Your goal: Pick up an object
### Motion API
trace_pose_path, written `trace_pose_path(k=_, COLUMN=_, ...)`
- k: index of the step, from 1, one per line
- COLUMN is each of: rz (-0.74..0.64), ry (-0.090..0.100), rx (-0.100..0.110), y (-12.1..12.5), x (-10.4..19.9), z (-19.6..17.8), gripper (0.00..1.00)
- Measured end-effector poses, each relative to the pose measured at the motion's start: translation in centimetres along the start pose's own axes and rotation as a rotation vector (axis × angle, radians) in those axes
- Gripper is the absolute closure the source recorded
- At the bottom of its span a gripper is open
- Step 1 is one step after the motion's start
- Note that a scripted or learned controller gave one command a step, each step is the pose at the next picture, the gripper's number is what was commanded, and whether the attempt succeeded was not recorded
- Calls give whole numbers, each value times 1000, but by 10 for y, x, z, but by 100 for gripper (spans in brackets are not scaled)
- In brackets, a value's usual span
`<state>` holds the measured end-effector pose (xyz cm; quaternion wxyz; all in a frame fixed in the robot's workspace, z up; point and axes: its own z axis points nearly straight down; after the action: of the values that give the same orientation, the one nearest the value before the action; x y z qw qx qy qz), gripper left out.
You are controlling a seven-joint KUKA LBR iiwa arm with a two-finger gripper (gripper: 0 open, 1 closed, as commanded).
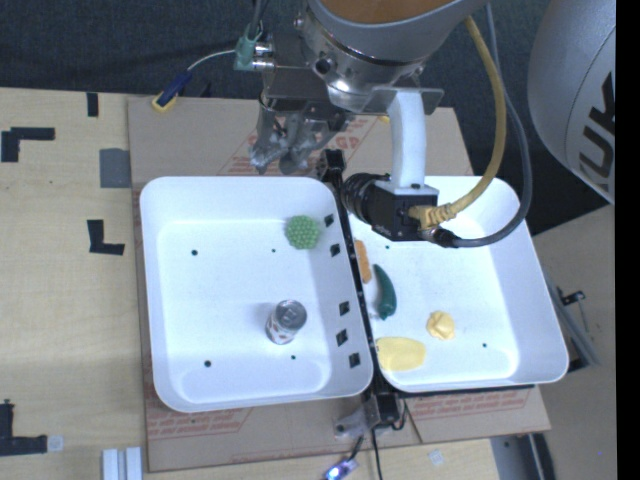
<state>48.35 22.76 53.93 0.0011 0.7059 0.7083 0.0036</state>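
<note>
— Two white bins are sitting side by side on the bench [60, 298], and every object is lying loose in them. Nearest the camera, in the right bin [520, 353], a flat yellow piece [400, 352] is resting by the front wall, a small yellow lump [440, 324] is lying just beside it, and a dark green piece [384, 294] is leaning near the divider.

— And the left bin [165, 308]?

— A small metal can [286, 320] is standing upright near its middle, and a green ball [303, 231] is sitting farther back, near the divider. Any of these could be the pick.

— Is the gripper [290, 150] carrying anything?

— It is hanging beyond the left bin's far rim, over the cardboard sheet [180, 138]. Nothing is showing between the fingers, though whether they are spread or closed cannot be told from this blur. By that reading the pick is not yet done; reaching, closing and lifting are all remaining.

— And the surroundings?

— Pale bench with black tape marks [100, 236], then dark floor beyond the far edge.
</note>
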Motion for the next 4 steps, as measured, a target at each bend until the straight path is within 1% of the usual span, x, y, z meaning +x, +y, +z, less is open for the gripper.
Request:
trace_pose_path(k=1, rz=11, ry=-6, rx=7, y=0, x=-92, z=4, gripper=100)
trace_pose_path(k=2, rz=9, ry=-5, rx=7, y=0, x=-155, z=4, gripper=100)
trace_pose_path(k=3, rz=7, ry=-5, rx=7, y=0, x=-206, z=4, gripper=100)
trace_pose_path(k=4, rz=-3, ry=-5, rx=22, y=-2, x=-146, z=124, gripper=100)
